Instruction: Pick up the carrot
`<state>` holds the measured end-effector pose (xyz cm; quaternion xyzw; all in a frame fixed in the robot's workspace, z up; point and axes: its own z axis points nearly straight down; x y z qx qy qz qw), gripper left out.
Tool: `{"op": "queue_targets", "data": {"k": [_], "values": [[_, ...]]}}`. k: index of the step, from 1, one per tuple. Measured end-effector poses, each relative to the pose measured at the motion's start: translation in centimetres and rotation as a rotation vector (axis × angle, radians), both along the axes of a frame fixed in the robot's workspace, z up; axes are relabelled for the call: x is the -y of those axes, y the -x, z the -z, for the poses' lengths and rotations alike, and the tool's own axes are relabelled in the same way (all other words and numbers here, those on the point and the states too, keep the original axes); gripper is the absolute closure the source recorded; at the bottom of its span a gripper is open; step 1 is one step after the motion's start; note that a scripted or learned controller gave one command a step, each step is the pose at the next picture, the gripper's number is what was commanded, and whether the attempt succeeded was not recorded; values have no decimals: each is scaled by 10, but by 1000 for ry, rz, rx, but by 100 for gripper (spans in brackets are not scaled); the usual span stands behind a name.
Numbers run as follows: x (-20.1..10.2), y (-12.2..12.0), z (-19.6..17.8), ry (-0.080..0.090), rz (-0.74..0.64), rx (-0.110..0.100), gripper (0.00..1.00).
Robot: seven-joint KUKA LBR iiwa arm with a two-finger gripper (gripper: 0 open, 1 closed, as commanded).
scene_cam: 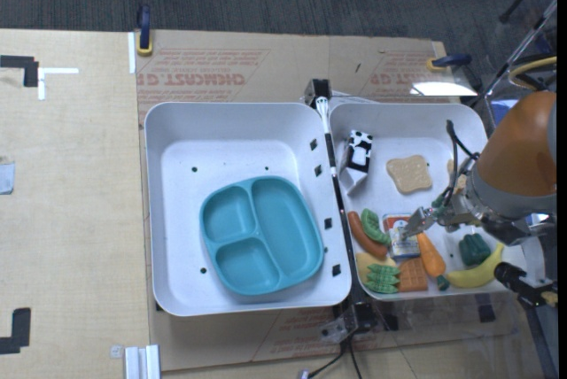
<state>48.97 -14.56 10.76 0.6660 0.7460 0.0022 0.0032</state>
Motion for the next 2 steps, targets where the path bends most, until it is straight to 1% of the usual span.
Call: {"op": "queue_targets", "data": {"k": [1, 2], "values": [[1, -2, -9, 1, 5, 3, 100], [1, -2, -9, 1, 4, 2, 0]]}}
